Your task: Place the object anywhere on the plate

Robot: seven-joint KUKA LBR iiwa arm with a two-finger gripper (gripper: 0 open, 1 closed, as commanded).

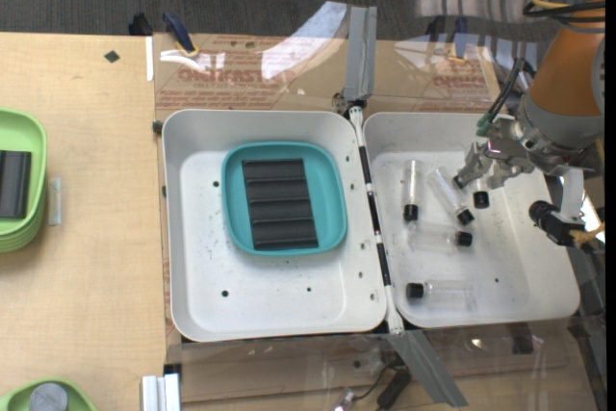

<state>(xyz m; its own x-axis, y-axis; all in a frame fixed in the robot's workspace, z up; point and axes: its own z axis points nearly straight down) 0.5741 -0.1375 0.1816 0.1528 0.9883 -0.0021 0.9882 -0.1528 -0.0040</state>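
**VIAL-TO-PLATE TRANSFER: APPROACH GEOMETRY**

Target thing: probably one of several small clear vials [411,186] with black caps, loose in the right bin [539,303], all to the right of the plate [330,207] and beyond the wall shared by the two bins.

Gripper [472,173]: poised far right of the plate and slightly to its far side, over the upper part of the vial cluster. Open or closed: cannot be told from this angle. Nothing visibly held.

Nearest candidate: the capped vial end [479,199] just beside the gripper, on its near side. Body mostly lost against the white floor, so long axis uncertain there.

Other candidates:
- Vial closest to the plate: long axis running front to back, cap toward the near end.
- Low vial [443,289], right of the plate's near corner: long axis running left to right, cap toward the plate.

Materials and shapes:
- Vials: slim cylinders, transparent and glossy; likely to roll and slip. Grip across the short axis.
- Plate: teal, rounded square, raised rim, smooth plastic look.
- Dark ribbed insert [279,202] lying on the plate, ridges running front to back.

Required travel after a sound grasp: leftward, clearing the bin wall, to anywhere over the plate.
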